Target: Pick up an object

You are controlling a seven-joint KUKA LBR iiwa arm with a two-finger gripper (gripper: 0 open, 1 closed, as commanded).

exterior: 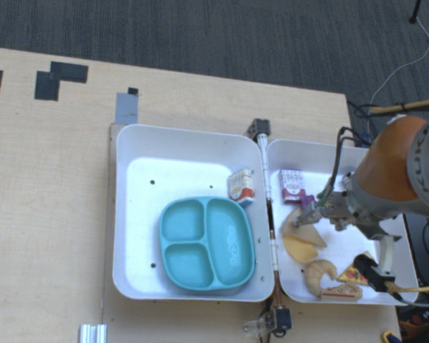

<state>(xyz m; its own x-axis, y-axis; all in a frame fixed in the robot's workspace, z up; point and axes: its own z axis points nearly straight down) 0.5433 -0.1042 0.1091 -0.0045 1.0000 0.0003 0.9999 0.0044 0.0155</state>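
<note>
End effector (309, 209) sits low in the right bin (304, 156), in its left half, close to the wall shared with the left bin (171, 156). Can't tell if it's released or clenched, the wrist housing blocks that.

Nearest pick candidate: pale wedge (297, 225), directly below the end effector and probably touching it, though the view is too coarse to be sure.

Edges / room:
- Pink box (292, 185) lies just above the end effector, near the shared wall. Tight on that side.
- Yellow wedge (302, 250) is just beside the pale wedge, toward the front.
- Croissant (320, 274) lies near the front rim, with a flat red-and-tan piece (342, 291) against it.
- The arm covers the right half of the right bin. Bare floor shows along the back rim.

Left bin: teal divided plate (207, 244) takes the front-right area, its edge close to the shared wall. Small carton (241, 185) stands just behind the plate, near that wall. The back-left floor is open.

Desk (43, 190): black tape patches (59, 79) at far left, well apart from both bins.
</note>
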